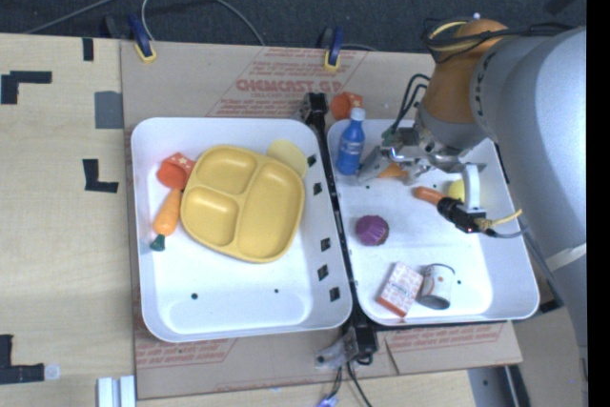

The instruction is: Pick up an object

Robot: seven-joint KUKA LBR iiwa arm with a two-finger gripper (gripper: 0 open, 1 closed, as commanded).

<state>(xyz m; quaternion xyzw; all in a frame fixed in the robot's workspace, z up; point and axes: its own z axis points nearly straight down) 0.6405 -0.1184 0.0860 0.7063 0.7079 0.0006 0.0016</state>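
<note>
Gripper [405, 157] sits low in the right bin [505, 291], right of centre frame, just beside a blue bottle [351, 144]. Whether it is open or closed I cannot tell. A purple ball [372, 229] lies below it, apart.

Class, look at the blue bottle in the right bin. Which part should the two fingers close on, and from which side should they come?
Probably the blue bottle's body, below the white cap. It seems to stand upright against the right bin's left wall, so approach from above or from the open right side, where the gripper is, fingers closing across its round sides.
</note>
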